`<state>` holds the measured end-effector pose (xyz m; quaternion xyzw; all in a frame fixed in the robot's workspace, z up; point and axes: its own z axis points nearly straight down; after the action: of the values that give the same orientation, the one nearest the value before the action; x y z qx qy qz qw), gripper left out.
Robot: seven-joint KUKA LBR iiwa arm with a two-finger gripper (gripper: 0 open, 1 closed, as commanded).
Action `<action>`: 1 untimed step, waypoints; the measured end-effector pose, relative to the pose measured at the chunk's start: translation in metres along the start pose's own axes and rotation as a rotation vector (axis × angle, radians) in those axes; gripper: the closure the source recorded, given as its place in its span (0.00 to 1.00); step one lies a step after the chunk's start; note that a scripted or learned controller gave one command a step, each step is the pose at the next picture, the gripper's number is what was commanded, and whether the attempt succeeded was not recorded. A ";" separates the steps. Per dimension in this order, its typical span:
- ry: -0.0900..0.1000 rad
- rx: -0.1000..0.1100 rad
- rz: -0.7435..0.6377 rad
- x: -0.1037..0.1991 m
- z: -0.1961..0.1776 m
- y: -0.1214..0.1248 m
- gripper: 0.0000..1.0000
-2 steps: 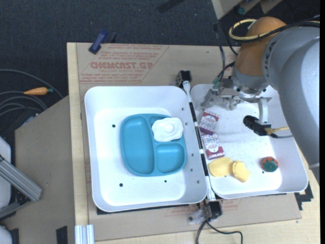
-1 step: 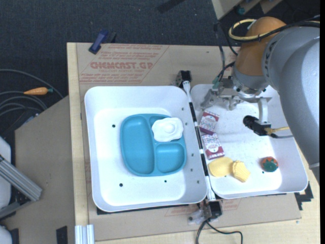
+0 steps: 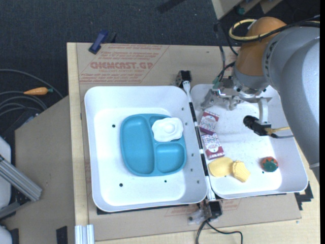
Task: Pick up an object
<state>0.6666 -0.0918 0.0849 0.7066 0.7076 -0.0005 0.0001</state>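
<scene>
Right bin, near edge: two yellow pieces, red-green ball to their right. Farther, by the divider, two small cartons. Left bin: blue tray, white cup. Gripper over right bin's far end; grip state unreadable.

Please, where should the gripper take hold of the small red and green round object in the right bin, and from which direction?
Take the red and green round object across its middle, coming straight down from above. It looks compact and roughly ball-shaped, so any opposite pair of sides should do. It lies apart from the yellow pieces, with bare floor of the right bin around it, leaving room for both fingers.
</scene>
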 end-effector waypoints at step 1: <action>0.000 0.000 0.000 0.000 0.000 0.000 0.00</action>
<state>0.6666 -0.0915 0.0849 0.7066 0.7076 -0.0005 0.0000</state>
